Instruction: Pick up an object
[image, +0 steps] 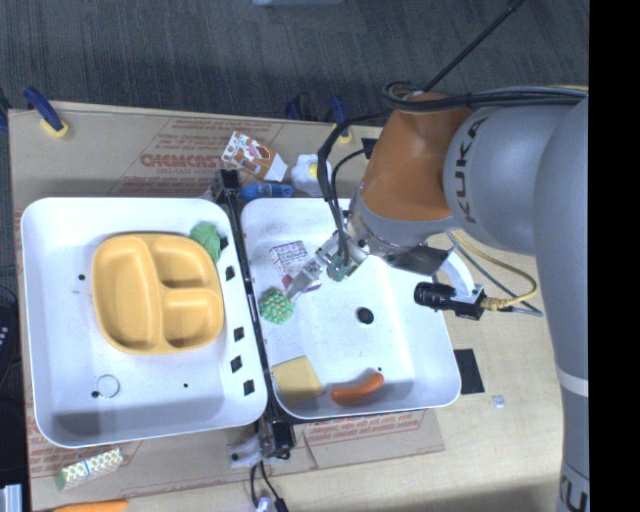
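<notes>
White right bin (432, 372): end effector (303, 280) near left wall.

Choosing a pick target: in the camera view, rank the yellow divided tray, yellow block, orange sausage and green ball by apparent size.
1. yellow divided tray
2. yellow block
3. orange sausage, close to the block
4. green ball

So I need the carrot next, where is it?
The carrot lies along the right bin's near wall, just right of the yellow block.
</notes>
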